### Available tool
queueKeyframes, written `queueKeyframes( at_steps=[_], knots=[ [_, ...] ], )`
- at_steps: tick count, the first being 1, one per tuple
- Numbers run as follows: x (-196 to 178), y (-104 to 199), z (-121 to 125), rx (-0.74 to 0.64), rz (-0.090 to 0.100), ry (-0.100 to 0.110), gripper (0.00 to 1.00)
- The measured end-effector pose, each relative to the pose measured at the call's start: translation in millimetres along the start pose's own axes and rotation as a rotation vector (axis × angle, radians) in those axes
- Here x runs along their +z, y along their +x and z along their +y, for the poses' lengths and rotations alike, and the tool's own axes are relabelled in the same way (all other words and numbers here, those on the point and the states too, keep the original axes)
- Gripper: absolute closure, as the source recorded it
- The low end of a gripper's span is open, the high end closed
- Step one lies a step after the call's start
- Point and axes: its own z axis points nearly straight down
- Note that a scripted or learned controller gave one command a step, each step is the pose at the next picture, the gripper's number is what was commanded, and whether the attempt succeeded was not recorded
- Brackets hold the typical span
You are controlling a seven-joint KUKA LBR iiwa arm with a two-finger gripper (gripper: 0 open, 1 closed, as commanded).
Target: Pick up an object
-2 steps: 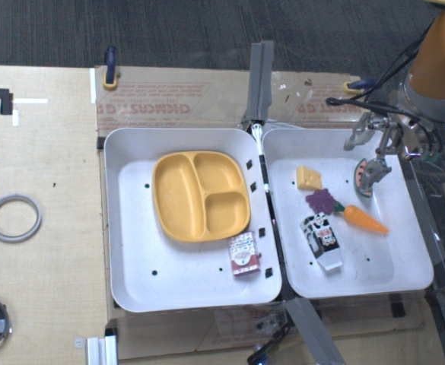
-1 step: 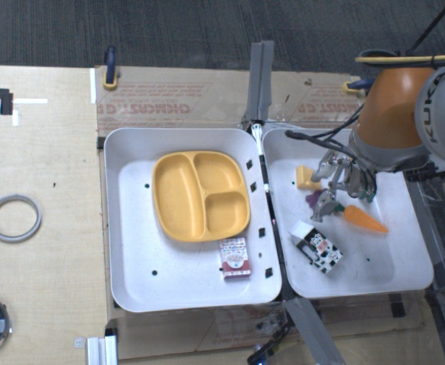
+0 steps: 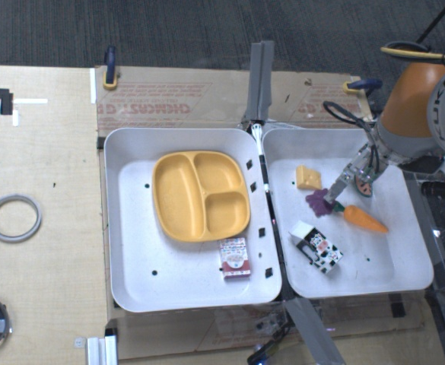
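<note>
So, biggest stuff first: two white bins side by side, the left bin (image 3: 123, 226) and the right bin (image 3: 405, 265). The left one has a yellow divided plate (image 3: 199, 196) taking up most of the middle, and a small red-and-white carton (image 3: 235, 258) lying just off the plate's 5 o'clock. The arm (image 3: 416, 105) comes in from 3 o'clock and reaches down into the right bin, where all the action is. In there, going down in size: a black-and-white cow-print carton (image 3: 319, 248) toward the bin's 7 o'clock, an orange carrot (image 3: 365, 220) about dead centre, a yellow cheese wedge (image 3: 308, 178) up at 10 o'clock, and a little purple thing (image 3: 318, 202) (grapes maybe?) just below the cheese. The gripper (image 3: 336, 198) is low over the bin floor, right at the purple thing's 3 o'clock edge, touching it or close to it, with the carrot's green end just beside it. Honestly I can't tell what the pincer is doing, spread or pinched, it's too small and dark. My read on progress: it's lined up on the purple thing or the carrot, but everything looks like it's lying on the floor, so nothing's lifted. The grab and lift are left.
</note>
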Motion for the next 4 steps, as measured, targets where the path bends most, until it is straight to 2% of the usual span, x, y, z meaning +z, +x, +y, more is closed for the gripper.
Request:
queueKeyframes(
  at_steps=[1,2,3,4],
  knots=[
    [1,64,-21,0.296,0.003,0.002,0.00],
    [1,104,-66,0.506,0.004,0.003,0.00],
    [1,92,14,0.794,0.003,0.004,0.00],
    [-7,92,14,0.792,0.002,0.008,1.00]
  ],
)
